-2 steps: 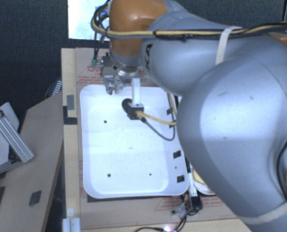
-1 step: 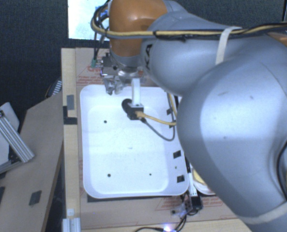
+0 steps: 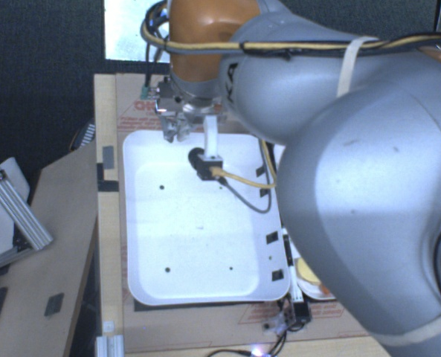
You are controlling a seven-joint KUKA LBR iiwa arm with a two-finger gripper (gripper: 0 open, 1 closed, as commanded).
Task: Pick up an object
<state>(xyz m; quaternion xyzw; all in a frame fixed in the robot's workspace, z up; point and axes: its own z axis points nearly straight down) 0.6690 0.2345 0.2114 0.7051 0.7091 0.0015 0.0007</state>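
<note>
My gripper [image 3: 191, 134] hangs over the far edge of the left white bin [image 3: 153, 259], below the orange band of the wrist. A small dark part [image 3: 201, 163] with a yellow cable running off to the right sits just under it, close above the bin floor. I see no object between the gripper and the bin floor. In the right bin, a yellowish round object [image 3: 308, 273] peeks out under the arm. The rest of that bin is hidden by the grey arm.
The left bin floor shows a few small dark dots [image 3: 162, 188]. The big grey arm link [image 3: 354, 162] covers the right side. A cardboard sheet [image 3: 108, 199] lies under the bins, and a metal rail [image 3: 12, 199] stands at the left.
</note>
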